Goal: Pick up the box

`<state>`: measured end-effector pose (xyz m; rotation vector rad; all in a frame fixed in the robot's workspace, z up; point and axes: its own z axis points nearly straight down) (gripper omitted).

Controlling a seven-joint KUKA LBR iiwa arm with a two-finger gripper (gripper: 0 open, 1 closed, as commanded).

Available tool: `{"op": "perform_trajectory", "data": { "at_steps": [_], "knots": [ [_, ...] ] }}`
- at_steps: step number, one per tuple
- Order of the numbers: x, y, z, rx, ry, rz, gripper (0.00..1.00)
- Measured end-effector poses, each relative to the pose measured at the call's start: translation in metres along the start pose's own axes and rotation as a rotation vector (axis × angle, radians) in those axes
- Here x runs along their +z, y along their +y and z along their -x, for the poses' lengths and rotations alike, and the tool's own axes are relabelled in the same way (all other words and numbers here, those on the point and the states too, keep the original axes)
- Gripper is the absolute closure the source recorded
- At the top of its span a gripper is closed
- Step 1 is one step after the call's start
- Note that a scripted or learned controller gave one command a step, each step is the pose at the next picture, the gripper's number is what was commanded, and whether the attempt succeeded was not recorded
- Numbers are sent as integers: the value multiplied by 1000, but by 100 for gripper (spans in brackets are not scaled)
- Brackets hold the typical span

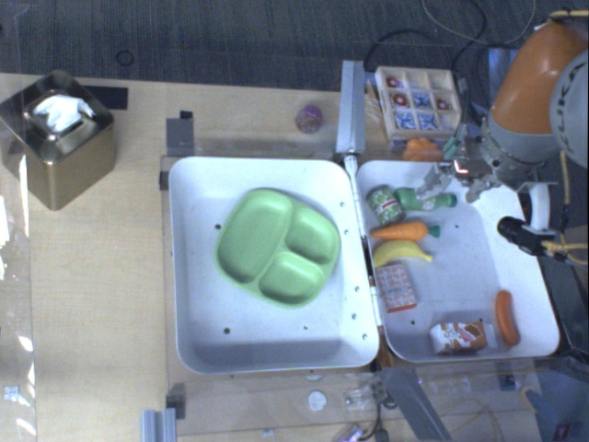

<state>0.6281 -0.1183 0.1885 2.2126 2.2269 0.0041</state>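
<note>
The small flat red-and-white cardboard box (397,286) lies in the right white bin (479,339), beside the yellow banana (402,253). Likely light and crushable; grip its long edges. Gripper (440,184) state: cannot tell.

A: Both bins look like smooth white plastic; the left bin (184,274) shows a soft sheen, and the green divided tray (279,245) in it is glossy plastic too.

B: And the surface (101,293)?

A: Pale wood, matt (grain hardly visible). The box (397,286) looks like printed card, fairly matt.

B: The arm (538,72)?

A: Shiny orange shell over grey, metallic-looking parts. The carrot (402,232) and banana (402,253) look like smooth moulded plastic.
</note>
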Motion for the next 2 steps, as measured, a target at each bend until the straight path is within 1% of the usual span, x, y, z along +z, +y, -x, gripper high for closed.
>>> {"op": "perform_trajectory", "data": {
  "at_steps": [1, 2],
  "knots": [
    [87, -67, -16, -107, 0, 0, 0],
    [97, -106, -31, 55, -3, 18, 0]
  ]
}}
